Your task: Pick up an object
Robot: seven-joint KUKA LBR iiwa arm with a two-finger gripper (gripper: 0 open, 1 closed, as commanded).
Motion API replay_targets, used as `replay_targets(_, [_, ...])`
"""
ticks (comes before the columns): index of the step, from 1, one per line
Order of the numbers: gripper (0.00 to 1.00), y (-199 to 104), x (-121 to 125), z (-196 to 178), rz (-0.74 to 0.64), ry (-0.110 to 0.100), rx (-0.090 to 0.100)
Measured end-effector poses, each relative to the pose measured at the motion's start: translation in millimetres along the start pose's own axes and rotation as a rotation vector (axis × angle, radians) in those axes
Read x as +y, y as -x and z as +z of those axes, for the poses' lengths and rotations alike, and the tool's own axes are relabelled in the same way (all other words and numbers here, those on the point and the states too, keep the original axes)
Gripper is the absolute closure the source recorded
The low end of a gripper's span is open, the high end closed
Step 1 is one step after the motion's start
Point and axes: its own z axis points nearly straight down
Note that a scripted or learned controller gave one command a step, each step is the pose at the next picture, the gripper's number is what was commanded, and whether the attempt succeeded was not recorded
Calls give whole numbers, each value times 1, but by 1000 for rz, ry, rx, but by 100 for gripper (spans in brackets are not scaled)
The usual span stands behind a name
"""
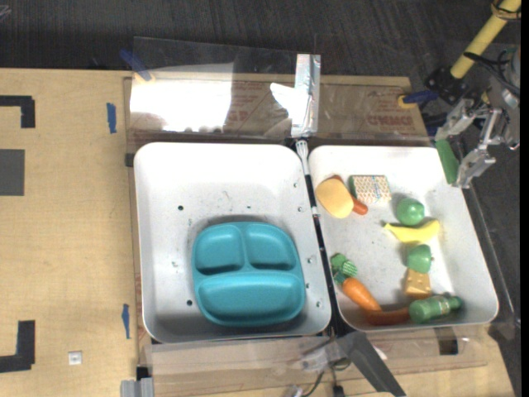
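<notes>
My gripper (477, 154) hangs at the far right, above the upper right rim of the right bin (488, 263), open with nothing between its fingers. Inside that bin lie several toy foods: a yellow-orange bun-like piece (335, 197), a patterned small box (370, 188), a green round fruit (409, 212), a yellow banana (413, 231), a green pepper (419, 257), a yellow wedge (417, 284), a green cucumber (434, 307), an orange carrot (359, 292) and a small green sprig (341, 265). All of them sit left of and below the gripper.
The left bin (157, 188) holds a teal divided plate (246, 271). A clear plastic sheet (215, 98) stands behind the bins, with a taped upright strip (306, 93). Brown bench top (58, 222) stretches to the left. A yellow cable (483, 35) runs at top right.
</notes>
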Motion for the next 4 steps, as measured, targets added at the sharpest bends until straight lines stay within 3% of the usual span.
replay_targets(1, [0, -57, -6, 156, -114, -2, -6])
replay_targets(2, [0, -90, 52, 176, -16, 2, -4])
replay_targets(3, [0, -90, 37, 176, -88, -1, -7])
replay_targets(4, [0, -123, 68, 175, -77, 1, -4])
